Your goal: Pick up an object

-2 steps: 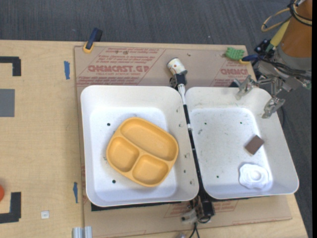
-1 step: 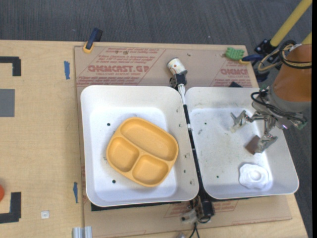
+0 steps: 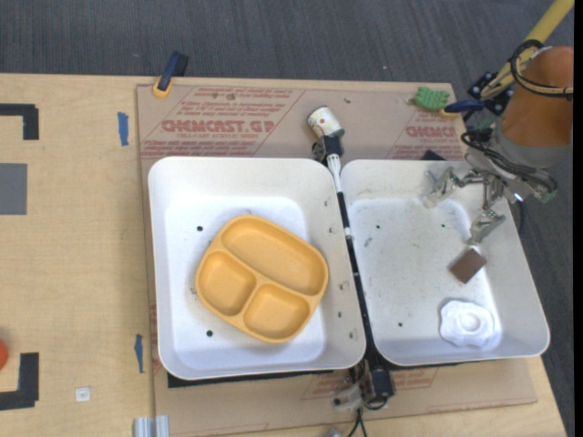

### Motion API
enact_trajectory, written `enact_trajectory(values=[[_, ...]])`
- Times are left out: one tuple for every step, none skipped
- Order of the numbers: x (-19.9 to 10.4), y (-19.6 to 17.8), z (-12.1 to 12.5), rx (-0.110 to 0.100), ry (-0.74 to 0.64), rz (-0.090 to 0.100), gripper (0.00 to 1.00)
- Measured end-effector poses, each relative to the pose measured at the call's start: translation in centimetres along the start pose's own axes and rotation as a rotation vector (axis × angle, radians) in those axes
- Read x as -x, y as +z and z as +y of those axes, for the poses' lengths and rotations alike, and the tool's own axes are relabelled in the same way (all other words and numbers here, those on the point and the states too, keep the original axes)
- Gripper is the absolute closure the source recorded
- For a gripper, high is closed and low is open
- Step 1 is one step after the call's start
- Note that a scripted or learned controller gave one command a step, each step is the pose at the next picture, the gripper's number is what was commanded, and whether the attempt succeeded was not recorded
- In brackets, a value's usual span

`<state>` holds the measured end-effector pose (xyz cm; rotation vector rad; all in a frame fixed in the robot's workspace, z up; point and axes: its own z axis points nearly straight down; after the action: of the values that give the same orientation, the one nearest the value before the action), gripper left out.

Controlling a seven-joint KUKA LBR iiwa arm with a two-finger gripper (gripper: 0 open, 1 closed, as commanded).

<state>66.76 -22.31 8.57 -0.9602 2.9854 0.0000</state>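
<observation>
Camera view: the robot's hand [image 3: 465,200], fingers spread wide and holding nothing, hovers over the right bin [image 3: 401,244], just above a small brown block [image 3: 467,265] and near a white lump [image 3: 468,323], so picking up seems not yet done.

arm [image 3: 537,98]: orange band | black cables looped above | pincer [image 3: 474,203]: thin bare-metal linkages

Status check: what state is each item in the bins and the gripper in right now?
Yellow divided plate: flat in left bin, compartments bare.
Brown block: lying loose in right bin.
White object: resting at right bin's near corner.
Gripper: above right bin's far side, holding nothing.
</observation>
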Motion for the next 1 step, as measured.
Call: enact_trajectory(values=[[-3.76, -2.0, 4.36, 0.003, -0.287, 0.003, 0.0]])
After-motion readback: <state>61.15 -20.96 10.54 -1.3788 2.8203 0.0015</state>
